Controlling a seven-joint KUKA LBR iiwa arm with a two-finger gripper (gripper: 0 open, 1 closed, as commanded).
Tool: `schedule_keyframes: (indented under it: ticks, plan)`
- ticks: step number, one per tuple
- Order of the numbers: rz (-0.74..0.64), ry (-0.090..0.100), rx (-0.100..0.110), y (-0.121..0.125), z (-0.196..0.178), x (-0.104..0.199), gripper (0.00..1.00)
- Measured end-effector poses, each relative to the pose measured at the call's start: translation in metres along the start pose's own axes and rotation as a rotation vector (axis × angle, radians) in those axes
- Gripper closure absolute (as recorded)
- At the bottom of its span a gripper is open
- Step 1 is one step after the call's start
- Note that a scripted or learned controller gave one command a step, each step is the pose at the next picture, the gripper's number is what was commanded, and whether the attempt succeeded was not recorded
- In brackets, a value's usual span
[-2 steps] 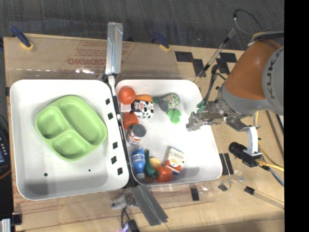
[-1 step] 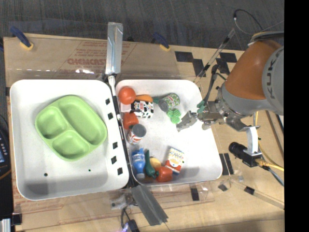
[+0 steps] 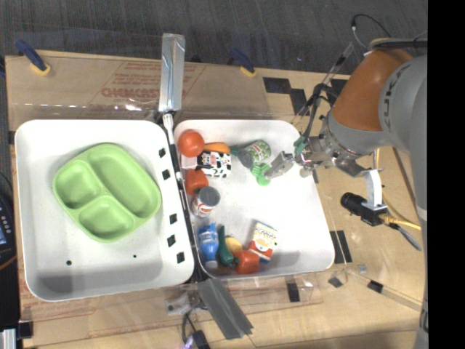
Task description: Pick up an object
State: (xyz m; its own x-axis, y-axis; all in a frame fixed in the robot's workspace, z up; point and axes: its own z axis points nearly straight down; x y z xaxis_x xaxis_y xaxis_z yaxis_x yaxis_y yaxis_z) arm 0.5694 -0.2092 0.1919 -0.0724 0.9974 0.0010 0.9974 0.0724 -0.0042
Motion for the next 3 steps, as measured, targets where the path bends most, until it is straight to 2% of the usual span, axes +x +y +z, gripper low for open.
schedule_keyframes:
  ticks: [1,2,3]
  plan:
    - [-0.098,-0.001,-0.005,0.046,0.099,-0.002,0.00]
    - [-0.103,-0.001,-0.004,0.047,0.089,-0.001,1.00]
    - [0.103,-0.001,-0.005,0.049,-0.011,0.054,1.00]
